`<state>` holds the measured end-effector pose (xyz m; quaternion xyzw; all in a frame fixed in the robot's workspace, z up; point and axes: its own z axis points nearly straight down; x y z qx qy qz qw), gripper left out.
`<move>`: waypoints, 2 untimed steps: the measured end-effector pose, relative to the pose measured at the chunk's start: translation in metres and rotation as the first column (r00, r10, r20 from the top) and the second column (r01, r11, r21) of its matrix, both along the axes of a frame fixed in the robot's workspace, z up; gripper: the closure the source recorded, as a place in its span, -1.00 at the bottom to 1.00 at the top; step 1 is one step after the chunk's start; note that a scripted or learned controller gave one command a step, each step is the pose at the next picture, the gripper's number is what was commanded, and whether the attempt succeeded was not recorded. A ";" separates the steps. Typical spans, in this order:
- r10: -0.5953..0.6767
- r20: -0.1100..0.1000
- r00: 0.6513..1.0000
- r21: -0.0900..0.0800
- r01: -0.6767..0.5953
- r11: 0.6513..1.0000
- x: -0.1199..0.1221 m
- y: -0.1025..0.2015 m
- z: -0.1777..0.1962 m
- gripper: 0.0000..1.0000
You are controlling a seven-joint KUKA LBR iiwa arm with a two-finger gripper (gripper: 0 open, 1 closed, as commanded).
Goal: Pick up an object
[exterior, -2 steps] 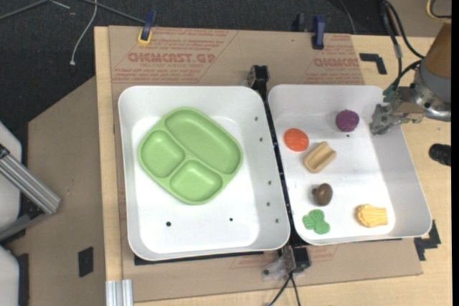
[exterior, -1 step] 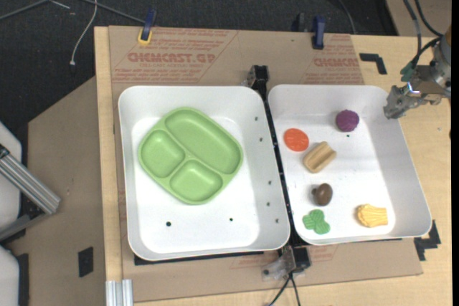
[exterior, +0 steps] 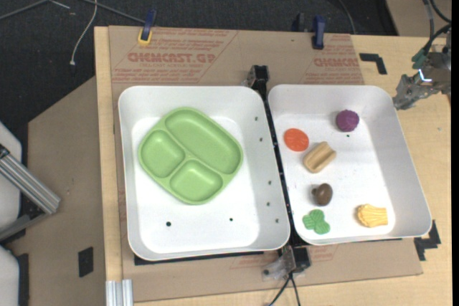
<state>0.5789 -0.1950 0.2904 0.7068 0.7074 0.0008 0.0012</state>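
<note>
nothing is picked up yet. the choices all lie in the right bin (exterior: 401,154): a purple ball (exterior: 347,120), an orange disc (exterior: 296,139), a tan bun (exterior: 319,157), a brown piece (exterior: 322,193), a green piece (exterior: 315,222) and a yellow piece (exterior: 372,215). the left bin (exterior: 136,154) holds a green tray (exterior: 189,154). my gripper (exterior: 410,88) hangs at the right bin's far corner, over the worktop (exterior: 373,54); i cannot tell its opening. the descent and grasp remain.
</note>
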 end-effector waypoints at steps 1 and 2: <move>0.001 -0.004 1.000 0.002 -0.001 1.000 0.000 0.043 -0.014 1.00; 0.005 -0.003 1.000 0.003 -0.005 1.000 0.008 0.095 -0.013 1.00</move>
